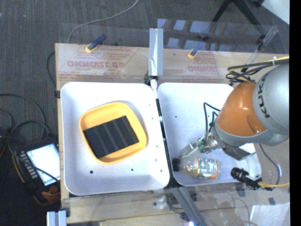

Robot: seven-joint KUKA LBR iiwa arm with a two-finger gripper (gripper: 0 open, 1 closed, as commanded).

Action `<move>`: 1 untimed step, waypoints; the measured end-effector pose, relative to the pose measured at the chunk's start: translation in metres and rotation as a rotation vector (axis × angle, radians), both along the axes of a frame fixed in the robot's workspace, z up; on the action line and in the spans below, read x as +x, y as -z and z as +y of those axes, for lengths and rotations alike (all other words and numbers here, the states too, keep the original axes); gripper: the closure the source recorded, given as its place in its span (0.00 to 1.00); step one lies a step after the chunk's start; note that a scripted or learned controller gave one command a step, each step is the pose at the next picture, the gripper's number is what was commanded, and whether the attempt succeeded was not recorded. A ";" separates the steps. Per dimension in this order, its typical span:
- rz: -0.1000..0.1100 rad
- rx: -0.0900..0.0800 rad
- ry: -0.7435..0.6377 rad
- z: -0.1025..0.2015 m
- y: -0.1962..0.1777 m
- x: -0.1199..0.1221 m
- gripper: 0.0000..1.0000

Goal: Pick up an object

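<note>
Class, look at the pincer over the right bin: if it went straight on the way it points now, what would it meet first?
The pincer points down and leftward. Just beside its tips lies the clear plastic bottle, so probably the bottle's capped end, or else the right bin floor next to it. Depth is unclear from this slanted view.

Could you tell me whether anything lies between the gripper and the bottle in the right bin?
Nothing visible does. The gripper sits low in the right bin, just above the lying bottle, with only bare bin floor between them. The yellow dish is away in the left bin.

Even, bright overhead light — soft shadows (slight blur), mild glare on white bins (pixel 113 91).
</note>
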State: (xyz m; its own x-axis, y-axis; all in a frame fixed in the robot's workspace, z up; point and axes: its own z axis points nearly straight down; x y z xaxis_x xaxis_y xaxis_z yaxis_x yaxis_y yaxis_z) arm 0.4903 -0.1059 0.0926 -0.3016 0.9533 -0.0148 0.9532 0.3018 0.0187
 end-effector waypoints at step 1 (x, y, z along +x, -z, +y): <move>0.022 0.008 0.211 -0.073 -0.051 0.018 0.00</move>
State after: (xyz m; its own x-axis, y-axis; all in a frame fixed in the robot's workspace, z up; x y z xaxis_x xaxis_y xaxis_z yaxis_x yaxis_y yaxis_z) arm 0.5084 -0.1790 0.1432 -0.0954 0.9954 -0.0022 0.9954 0.0954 -0.0009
